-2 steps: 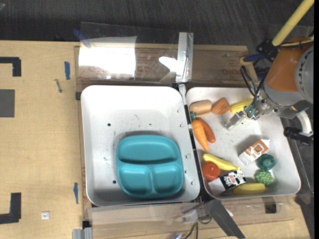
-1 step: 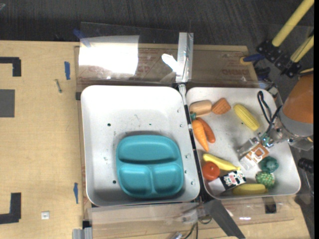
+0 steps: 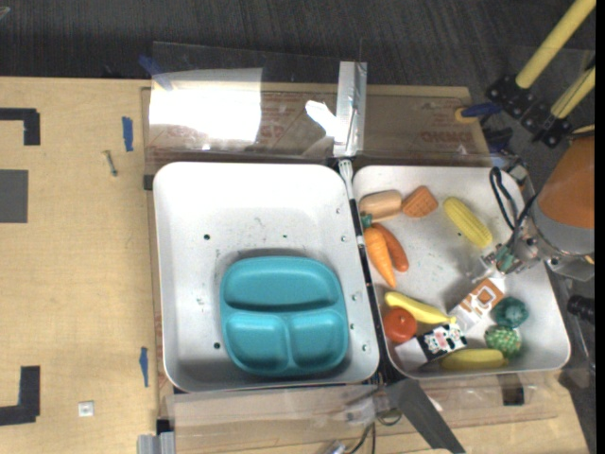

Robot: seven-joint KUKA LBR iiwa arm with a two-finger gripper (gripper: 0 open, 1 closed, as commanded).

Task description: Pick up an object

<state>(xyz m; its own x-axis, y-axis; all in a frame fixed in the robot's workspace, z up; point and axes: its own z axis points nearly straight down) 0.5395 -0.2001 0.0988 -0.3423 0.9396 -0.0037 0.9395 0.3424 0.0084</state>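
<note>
my gripper (image 3: 503, 258) hangs low by the right bin's (image 3: 558, 353) right edge, near the toys, to grab one.

Left bin (image 3: 180, 206) holds a teal divided tray (image 3: 282, 313). Right bin (image 3: 558, 348) holds a bread roll (image 3: 380, 202), carrots (image 3: 386, 250), corn cob (image 3: 467, 221), two bananas (image 3: 416, 306), tomato (image 3: 398, 325) and small cartons (image 3: 475, 300). Gripper (image 3: 506, 256) sits low beside the corn cob.
</note>
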